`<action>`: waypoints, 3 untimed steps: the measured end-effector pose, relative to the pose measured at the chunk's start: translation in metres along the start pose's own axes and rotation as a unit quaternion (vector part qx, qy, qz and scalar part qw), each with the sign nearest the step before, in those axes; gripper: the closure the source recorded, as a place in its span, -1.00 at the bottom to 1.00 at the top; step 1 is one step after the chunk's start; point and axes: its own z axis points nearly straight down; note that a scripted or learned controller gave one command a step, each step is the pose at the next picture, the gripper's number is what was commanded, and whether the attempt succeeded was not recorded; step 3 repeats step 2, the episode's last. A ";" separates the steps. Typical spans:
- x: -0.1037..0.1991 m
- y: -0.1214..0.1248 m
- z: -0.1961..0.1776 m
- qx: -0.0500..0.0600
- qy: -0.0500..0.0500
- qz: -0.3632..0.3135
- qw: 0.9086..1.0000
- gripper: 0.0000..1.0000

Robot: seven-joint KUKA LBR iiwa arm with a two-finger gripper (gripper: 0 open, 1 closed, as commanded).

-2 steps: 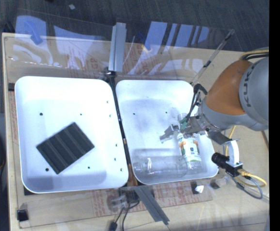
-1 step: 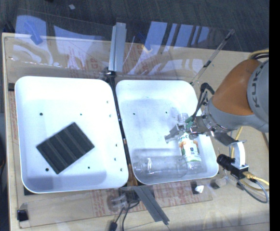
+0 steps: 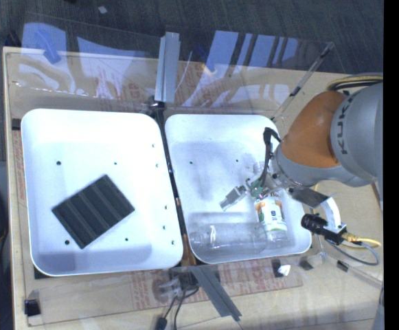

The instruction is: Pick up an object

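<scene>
Now reaching phase: gripper (image 3: 246,192) hovering low in right bin (image 3: 185,133), jaws spread, gripping nothing. Small bottle (image 3: 271,215) lying just beside, clear bottle (image 3: 230,237) below. Next needing shift over bottle, then closing.

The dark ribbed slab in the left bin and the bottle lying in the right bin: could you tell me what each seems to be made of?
The dark ribbed slab looks like matte black rubber or foam: parallel grooves, no shine, though plastic is possible. The bottle seems clear, glossy plastic: the white bin floor shows through it, with soft highlights along its side.
</scene>
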 end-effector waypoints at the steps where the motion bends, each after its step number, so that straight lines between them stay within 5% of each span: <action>1: 0.000 -0.007 -0.064 -0.002 -0.002 0.000 1.000 -1.00; 2: -0.010 0.022 -0.001 0.000 0.000 0.015 1.000 -1.00; 3: -0.010 0.022 -0.001 0.000 0.000 0.015 1.000 -1.00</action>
